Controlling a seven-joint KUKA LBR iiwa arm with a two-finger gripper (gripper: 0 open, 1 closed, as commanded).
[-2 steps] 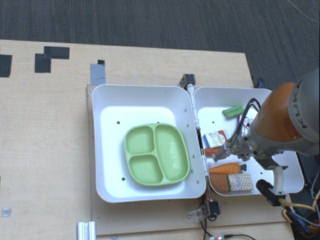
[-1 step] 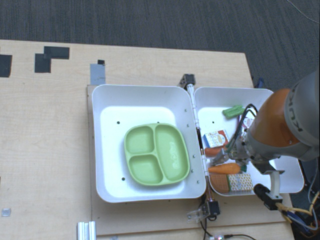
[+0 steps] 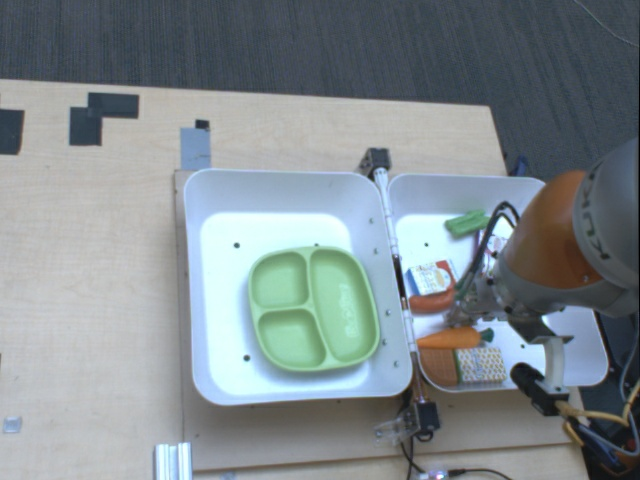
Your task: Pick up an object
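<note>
Reaching into the right bin (image 3: 590, 363) from its right side, my gripper (image 3: 468, 306) sits low over the cluster of items at the bin's left half. Whether it is spread or pressed together I cannot tell; the wrist and its orange band (image 3: 550, 233) hide it.

Nearest candidate: the orange carrot (image 3: 450, 339). It lies just below and slightly left of my tip, near or touching it. Its long axis runs roughly left to right across the bin, with a slight tilt.

Second candidate: the red sausage-shaped piece (image 3: 432, 304), just to the left of my tip, lying on a similar left-right axis. A small white-and-red carton (image 3: 430, 277) rests just above it.

A speckled beige block (image 3: 480, 366) lies beyond the carrot, touching it. A green piece (image 3: 466, 223) lies well above my tip.

Judgement: closing across the carrot's short axis requires a small shift toward it. Nothing is visibly gripped yet. The green divided plate (image 3: 315, 308) in the left bin (image 3: 200, 298) is well apart, to my left.
</note>
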